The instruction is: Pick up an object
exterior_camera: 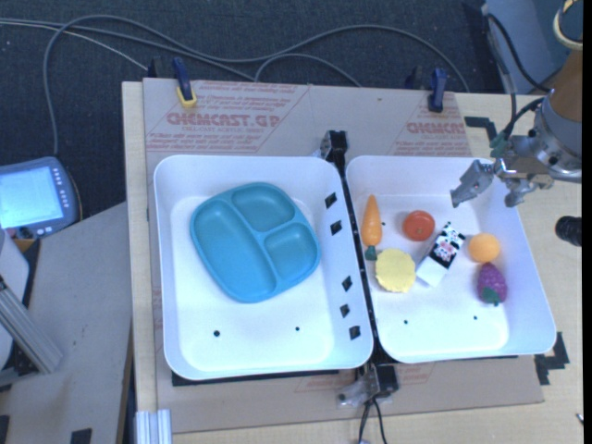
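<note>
White right bin (532, 336) keeps my toys clustered within reach, the orange ball (483, 246) nearest my gripper (490, 185), whose jaws hang spread and empty above its far edge.

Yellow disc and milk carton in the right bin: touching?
Cannot tell. In the camera view the yellow disc and the milk carton sit edge to edge, with no plain gap or clear contact between them.
</note>
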You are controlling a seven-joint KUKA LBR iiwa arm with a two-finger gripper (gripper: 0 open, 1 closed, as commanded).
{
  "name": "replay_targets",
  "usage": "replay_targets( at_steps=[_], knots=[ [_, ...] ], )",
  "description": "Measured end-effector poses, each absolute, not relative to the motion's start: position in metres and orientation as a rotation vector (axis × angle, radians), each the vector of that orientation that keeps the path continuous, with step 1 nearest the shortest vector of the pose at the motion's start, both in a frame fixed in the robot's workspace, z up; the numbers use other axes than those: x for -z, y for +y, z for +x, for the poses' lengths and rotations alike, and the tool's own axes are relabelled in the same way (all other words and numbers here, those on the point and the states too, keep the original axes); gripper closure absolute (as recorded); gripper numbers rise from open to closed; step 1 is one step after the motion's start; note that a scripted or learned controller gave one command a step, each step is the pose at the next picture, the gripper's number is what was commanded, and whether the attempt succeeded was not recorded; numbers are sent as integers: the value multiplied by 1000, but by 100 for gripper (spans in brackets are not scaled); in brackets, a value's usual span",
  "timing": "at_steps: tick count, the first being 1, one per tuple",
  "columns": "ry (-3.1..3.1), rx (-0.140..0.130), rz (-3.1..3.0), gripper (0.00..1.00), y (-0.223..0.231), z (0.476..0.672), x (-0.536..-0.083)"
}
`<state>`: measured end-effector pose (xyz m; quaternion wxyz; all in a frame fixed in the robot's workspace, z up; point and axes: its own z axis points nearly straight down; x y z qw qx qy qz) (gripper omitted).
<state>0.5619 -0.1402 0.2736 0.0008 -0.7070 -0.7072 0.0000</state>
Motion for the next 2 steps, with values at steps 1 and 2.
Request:
replay_targets(
  at_steps=[1, 2],
  knots=[
    [-2217, -5, -2218, 0, -146, 569, -223],
    [-2218, -4, -2217, 0, -150, 578, -166]
  ],
)
